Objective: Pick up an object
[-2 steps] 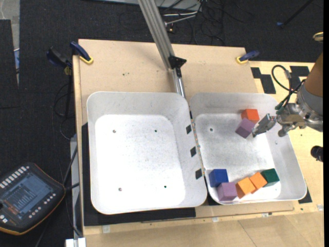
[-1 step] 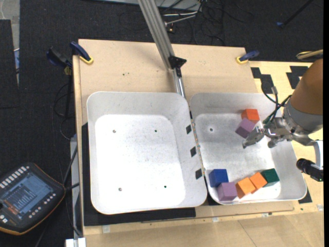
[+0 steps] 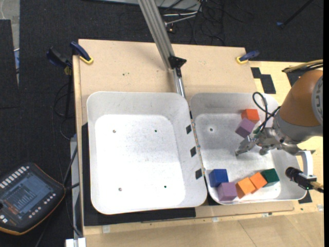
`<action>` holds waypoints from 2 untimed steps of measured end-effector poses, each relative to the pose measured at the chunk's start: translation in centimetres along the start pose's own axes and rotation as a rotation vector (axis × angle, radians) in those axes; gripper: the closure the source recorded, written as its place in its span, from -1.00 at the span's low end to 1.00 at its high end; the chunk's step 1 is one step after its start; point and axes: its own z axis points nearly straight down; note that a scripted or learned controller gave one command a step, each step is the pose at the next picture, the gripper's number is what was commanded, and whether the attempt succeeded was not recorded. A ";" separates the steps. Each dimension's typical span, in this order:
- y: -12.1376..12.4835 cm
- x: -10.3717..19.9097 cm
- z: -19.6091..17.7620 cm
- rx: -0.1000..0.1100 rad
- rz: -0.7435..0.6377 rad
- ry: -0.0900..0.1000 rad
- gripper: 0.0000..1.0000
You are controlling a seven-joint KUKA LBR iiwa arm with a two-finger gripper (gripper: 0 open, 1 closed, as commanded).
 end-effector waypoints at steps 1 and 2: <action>0.2 -0.1 -1.4 -0.007 0.000 -0.002 1.00; 0.4 -1.1 -7.0 -0.011 0.001 -0.004 1.00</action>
